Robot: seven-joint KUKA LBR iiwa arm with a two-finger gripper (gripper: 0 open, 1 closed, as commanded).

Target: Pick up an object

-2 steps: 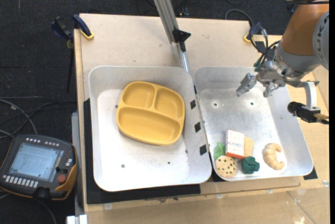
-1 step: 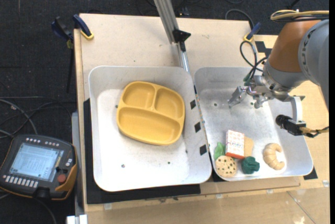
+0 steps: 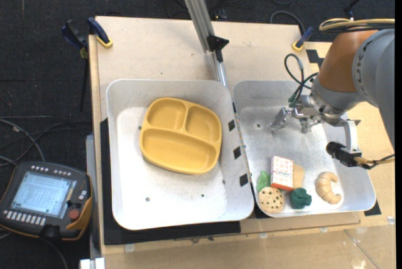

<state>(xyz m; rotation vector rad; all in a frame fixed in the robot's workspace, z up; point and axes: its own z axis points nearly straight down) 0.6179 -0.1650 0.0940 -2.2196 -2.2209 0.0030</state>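
Two shallow white bins sit side by side on a desk. Nearest the viewer, along the right bin's front edge, lie a round cookie, a red-and-white carton, a green piece and a croissant, close together. The left bin holds a yellow divided plate. Farther back in the right bin, the grey arm's pincer hangs over bare bin floor, well apart from the objects, fingers spread with nothing between them.
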